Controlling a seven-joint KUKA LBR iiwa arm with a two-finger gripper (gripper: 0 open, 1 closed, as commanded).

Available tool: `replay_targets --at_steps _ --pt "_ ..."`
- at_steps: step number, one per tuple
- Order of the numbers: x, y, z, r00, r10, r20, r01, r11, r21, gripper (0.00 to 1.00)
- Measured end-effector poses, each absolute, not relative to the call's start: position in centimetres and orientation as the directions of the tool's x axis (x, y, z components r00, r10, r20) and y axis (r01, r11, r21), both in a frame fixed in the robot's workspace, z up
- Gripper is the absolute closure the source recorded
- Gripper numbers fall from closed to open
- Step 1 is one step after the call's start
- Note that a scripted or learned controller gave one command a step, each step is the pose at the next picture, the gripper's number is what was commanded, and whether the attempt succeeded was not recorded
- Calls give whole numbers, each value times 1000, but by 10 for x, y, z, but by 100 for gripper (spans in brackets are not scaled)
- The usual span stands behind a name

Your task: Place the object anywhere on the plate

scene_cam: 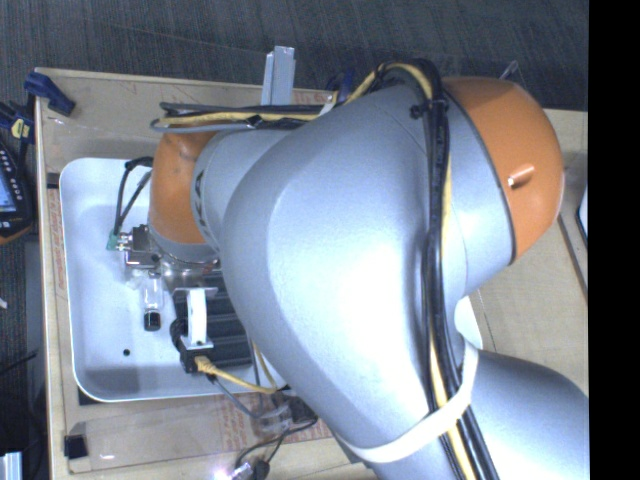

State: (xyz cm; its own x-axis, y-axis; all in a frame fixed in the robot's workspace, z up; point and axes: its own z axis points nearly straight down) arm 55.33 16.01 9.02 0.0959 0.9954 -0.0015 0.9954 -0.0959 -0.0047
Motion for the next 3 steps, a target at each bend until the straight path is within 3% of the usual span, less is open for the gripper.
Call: replay_targets --at_steps 1,2,3 --pt "632 218 90 20 1000 0 1000 -20 -5 100" --pt "578 158 158 -221 975 1 975 221 -5 100" --pt "622 142 199 -566 824 0 824 566 -1 100"
